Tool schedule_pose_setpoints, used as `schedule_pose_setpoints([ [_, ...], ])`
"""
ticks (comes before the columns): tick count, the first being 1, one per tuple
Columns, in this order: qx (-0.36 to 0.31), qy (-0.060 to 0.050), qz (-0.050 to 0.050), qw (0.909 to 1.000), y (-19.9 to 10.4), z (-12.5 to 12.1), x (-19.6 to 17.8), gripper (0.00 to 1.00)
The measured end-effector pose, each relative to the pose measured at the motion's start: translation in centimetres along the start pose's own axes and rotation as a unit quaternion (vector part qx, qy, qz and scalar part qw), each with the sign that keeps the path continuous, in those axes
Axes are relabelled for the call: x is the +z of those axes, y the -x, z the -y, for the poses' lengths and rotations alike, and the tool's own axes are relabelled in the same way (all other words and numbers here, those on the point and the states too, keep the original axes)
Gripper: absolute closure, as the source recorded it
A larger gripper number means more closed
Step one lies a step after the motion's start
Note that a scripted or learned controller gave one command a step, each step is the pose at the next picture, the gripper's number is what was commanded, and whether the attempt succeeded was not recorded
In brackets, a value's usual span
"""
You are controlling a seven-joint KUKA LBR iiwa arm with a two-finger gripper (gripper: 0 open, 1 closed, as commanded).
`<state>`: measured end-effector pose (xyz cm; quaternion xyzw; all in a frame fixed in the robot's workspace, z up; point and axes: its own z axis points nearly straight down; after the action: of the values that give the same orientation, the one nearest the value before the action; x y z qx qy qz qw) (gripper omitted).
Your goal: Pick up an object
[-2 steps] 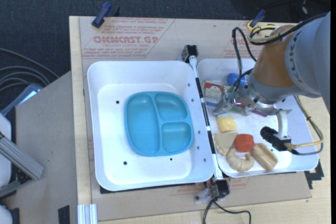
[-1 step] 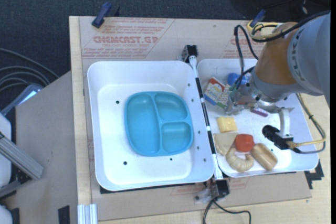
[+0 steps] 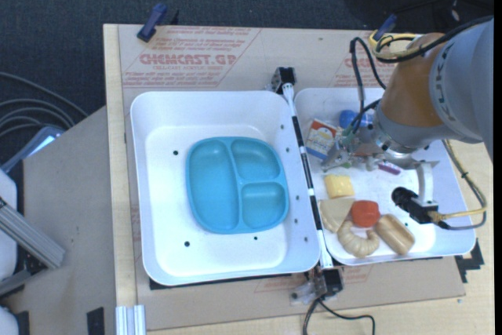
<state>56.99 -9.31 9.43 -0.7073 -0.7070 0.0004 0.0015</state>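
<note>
The grey arm with its orange wrist band reached in from the right over the right-hand shallow white bin, and its two-finger gripper hung low near that bin's upper middle. Whether the claw was spread or pressed together could not be told; nothing showed pinched in it. Just below it lay a pale yellow cheese-like block, the nearest candidate. Beside the gripper's left sat a red-and-white printed carton. Further toward the bin's near edge lay a red toy tomato and a tan toy hot-dog bun. The left-hand white bin held a light-blue divided plastic plate.
</note>
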Motion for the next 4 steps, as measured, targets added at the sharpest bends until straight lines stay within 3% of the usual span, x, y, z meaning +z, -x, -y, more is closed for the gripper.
schedule_pose_setpoints([
  [1,0.0,0.001,0.0,1.0,0.0,0.0,-1.0,1.0],
  [2,0.0,0.0,0.0,1.0,0.0,0.0,-1.0,0.0],
  [3,0.0,0.0,0.0,1.0,0.0,1.7,1.0,0.0],
  [4,0.0,0.0,0.0,1.0,0.0,1.6,0.0,1.0],
])
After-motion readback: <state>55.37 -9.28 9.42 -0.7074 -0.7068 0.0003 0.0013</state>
